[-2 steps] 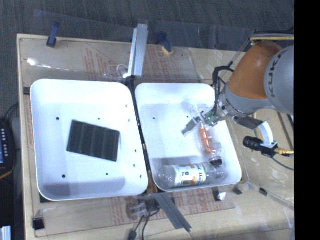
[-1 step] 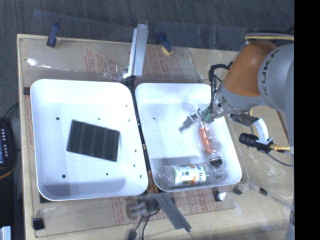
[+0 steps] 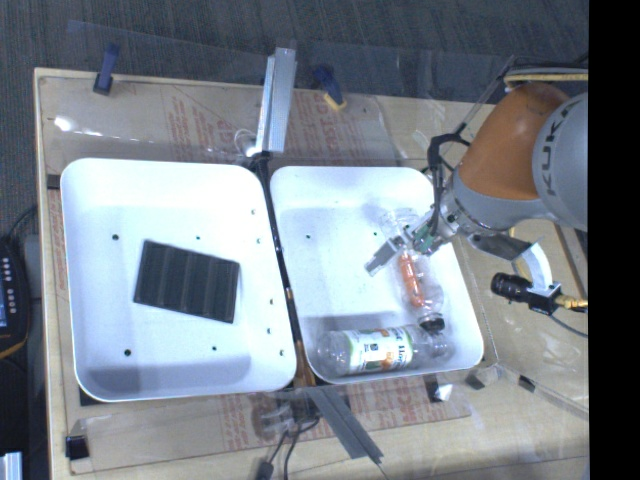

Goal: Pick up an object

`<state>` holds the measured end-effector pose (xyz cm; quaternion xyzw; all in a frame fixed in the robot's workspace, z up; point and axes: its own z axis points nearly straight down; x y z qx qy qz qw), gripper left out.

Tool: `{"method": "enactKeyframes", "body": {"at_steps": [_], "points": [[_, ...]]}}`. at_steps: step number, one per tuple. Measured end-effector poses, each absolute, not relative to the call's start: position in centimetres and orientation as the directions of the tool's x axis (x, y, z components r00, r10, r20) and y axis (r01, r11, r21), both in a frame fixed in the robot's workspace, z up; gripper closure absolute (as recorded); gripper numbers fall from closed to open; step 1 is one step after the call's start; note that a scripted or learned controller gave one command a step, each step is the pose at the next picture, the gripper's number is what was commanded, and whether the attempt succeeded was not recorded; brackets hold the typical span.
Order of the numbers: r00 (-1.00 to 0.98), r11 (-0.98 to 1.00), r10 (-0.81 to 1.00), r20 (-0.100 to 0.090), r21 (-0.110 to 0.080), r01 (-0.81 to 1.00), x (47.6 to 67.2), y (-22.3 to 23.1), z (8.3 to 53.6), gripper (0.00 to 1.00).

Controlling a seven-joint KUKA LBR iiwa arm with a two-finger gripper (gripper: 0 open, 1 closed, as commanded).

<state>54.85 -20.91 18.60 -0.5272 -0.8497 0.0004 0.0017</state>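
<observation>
Dark grey carpet surrounds your wooden bench (image 3: 150,98), which bears two shallow white bins side by side. Your arm (image 3: 520,158) reaches in from the right, and its gripper (image 3: 385,256) hangs low over the middle of the right bin (image 3: 320,218). You cannot tell from this slant whether the pincer is apart or together. Just beside it, toward the bin's right wall, lies one small clear bottle with orange contents (image 3: 413,280), close under the fingertips but not seen between them. One larger clear plastic bottle with a label (image 3: 375,351) lies on its side along the near wall, well below the gripper. In the left bin (image 3: 100,198) you have one flat black rectangular pad (image 3: 188,281), lying slightly askew.
</observation>
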Motion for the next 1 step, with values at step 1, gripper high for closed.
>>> {"method": "enactKeyframes", "body": {"at_steps": [1], "points": [[-0.39, 0.39, 0.921, 0.004, -0.003, 0.921, 55.25, -21.07, 17.59, 0.0]]}}
